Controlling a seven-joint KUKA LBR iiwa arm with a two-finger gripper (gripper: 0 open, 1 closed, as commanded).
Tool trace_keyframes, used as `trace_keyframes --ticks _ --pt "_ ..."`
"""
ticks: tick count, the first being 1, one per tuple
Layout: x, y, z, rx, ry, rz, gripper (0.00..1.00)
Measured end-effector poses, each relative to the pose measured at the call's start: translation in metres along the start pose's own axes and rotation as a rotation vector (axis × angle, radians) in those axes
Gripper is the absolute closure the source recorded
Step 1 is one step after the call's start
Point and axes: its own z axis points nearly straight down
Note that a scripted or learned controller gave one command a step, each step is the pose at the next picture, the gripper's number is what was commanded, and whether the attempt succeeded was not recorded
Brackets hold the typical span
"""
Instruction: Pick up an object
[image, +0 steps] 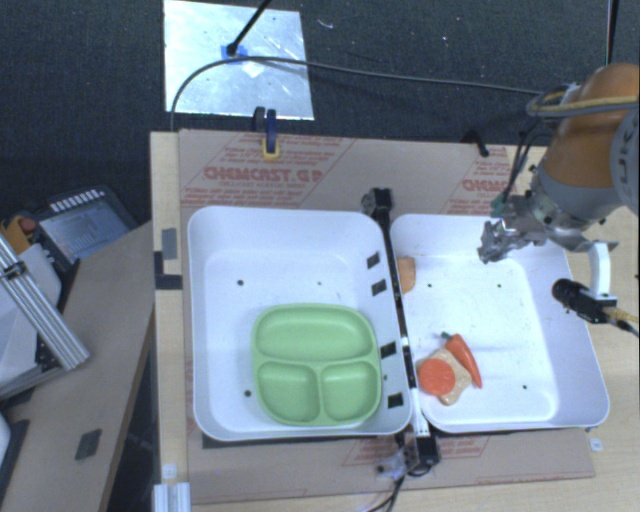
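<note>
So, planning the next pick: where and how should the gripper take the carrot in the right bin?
Probably across the carrot mid-length, coming straight down. It lies flat and slanted, its lower end touching the orange round piece, so the upper half is freer. The gripper hangs near the bin's far edge.

A grey robot arm (590, 190) with a broad orange band above its wrist. It ends in a small, metallic grey tool (492, 243), with thin dark cables alongside.

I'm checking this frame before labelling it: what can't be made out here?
- Gripper: too small and blurred in the camera view to tell finger state.
- Tan item at the right bin left wall: partly hidden by the divider.
- Orange pieces: overlapping, identities unclear.
</note>
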Motion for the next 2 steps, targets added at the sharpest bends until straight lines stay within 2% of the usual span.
trace_keyframes --ticks 1,2 --pt "0.000 0.001 -0.032 0.001 0.000 0.000 1.00" --pt "0.059 -0.013 -0.032 0.005 0.003 -0.005 1.00"
